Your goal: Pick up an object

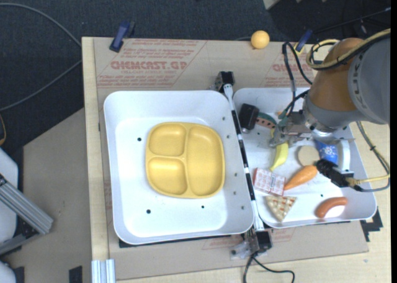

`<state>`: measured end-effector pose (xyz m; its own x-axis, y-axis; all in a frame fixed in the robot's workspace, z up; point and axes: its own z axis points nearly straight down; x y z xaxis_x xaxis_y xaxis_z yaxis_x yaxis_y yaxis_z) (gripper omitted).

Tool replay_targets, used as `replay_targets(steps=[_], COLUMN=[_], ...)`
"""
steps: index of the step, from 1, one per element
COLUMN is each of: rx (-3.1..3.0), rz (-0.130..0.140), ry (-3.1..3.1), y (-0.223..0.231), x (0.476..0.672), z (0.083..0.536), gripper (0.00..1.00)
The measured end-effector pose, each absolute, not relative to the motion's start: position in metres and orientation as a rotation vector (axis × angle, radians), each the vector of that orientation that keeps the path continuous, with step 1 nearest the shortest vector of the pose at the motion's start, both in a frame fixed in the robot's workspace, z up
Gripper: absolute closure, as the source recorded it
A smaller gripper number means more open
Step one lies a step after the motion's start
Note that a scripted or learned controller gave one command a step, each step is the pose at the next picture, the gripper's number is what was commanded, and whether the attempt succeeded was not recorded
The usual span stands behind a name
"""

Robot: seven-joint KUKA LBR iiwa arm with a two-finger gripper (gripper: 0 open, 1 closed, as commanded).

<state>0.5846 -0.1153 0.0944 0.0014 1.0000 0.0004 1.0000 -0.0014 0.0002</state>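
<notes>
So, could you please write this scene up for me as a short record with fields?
left bin: holds a yellow divided plate
right bin: holds a banana, carrot, waffle piece, red-and-white packet
arm: reaches in over the right bin
gripper: low, just above the banana
bench edge: small orange ball outside both bins

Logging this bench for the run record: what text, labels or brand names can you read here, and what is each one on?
"CHEMCAST GP", red print on the brown board under the bins, left of centre.
Same red print at the board's right, partly hidden: unreadable.
Smaller red lines beside each: too blurred.
White-and-red packet: print too small.
</notes>
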Motion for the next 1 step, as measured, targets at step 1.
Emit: replay_targets(steps=[1], rx=[-2.219], rz=[-0.004], ry=[-2.224], y=[-0.0219], x=[0.5685], z=[0.1853], gripper=[1.00])
